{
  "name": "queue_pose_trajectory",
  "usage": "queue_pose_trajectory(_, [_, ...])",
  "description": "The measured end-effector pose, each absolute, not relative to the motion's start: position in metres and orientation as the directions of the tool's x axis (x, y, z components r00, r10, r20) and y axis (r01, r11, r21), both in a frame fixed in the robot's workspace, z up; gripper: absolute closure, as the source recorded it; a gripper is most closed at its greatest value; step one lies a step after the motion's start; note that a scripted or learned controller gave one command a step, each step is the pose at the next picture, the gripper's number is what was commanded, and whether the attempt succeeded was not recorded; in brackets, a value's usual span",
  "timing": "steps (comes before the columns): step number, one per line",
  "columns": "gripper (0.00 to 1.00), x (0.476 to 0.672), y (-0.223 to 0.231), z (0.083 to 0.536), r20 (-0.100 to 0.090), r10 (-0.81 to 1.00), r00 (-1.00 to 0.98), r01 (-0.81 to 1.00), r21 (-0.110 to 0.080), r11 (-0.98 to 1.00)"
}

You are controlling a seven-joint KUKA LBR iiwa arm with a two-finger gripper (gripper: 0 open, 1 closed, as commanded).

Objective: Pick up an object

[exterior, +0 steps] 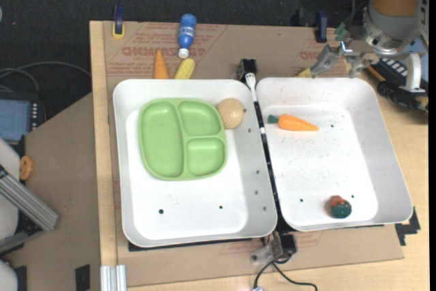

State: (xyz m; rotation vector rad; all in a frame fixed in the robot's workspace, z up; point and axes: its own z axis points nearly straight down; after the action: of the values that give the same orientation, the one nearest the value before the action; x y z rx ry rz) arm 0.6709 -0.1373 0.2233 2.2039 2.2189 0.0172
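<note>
Gripper (337, 58) hovering just past far edge of right bin (381, 146), fingers spread, nothing between them. Toy carrot (297, 123) lying in right bin near its far left corner; small red-and-green ball (340, 206) near its front right corner. Left bin (129, 167) holds green divided plate (182, 138), tan ball (231, 112) touching plate's far right corner

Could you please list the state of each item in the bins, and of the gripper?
Green divided plastic plate: flat in left bin, compartments bare.
Beige round ball: touching the plate's rim.
Orange toy carrot: lying flat, right bin.
Red-and-green round toy: resting by front wall.
Gripper: open, holding nothing.
</note>
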Motion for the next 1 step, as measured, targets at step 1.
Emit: queue_pose_trajectory(1, [0.0,0.6079,-0.1078,0.1378,0.004,1.0,0.001,1.0,-0.011,-0.001])
